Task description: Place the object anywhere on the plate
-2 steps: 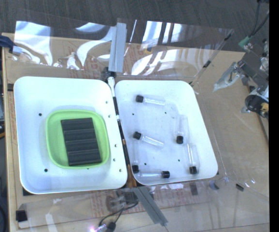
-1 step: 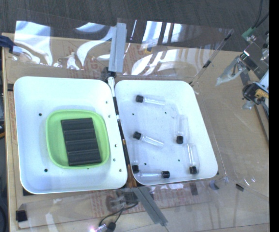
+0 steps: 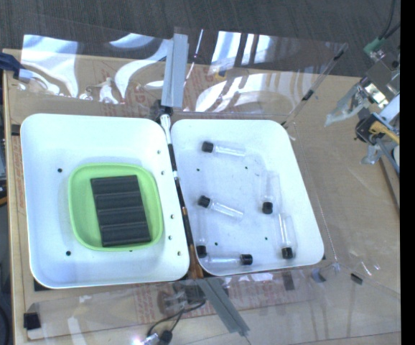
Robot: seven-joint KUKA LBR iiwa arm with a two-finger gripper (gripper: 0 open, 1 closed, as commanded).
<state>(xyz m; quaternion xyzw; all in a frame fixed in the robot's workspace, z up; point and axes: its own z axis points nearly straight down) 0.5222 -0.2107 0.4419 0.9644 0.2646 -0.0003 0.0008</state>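
Looking down on the camera view, two white bins sit side by side on the bench, touching along their inner edges. In the left bin (image 3: 42,192) lies the green plate (image 3: 78,214), a rounded-square dish set near the bin's middle. And there it is: a dark ribbed block (image 3: 121,209) rests flat inside the plate, well within the rim, with its long side running up and down the view and green showing on all sides.

Over to the right bin (image 3: 294,185), and it's a scatter of clear vials with black caps. One vial (image 3: 225,149) lies near the top left corner with its cap to the left. Another (image 3: 222,208) lies at a slant in the middle. A third (image 3: 268,192) lies lengthwise towards the right wall, cap at its lower end, with one more (image 3: 286,237) just below it. Along the bottom wall a further vial (image 3: 225,261) lies sideways, and a loose-looking black cap (image 3: 201,251) sits at the corner beside it.

At the right edge, above the bench, some white and yellow hardware (image 3: 376,117) pokes in, too cut off to identify.
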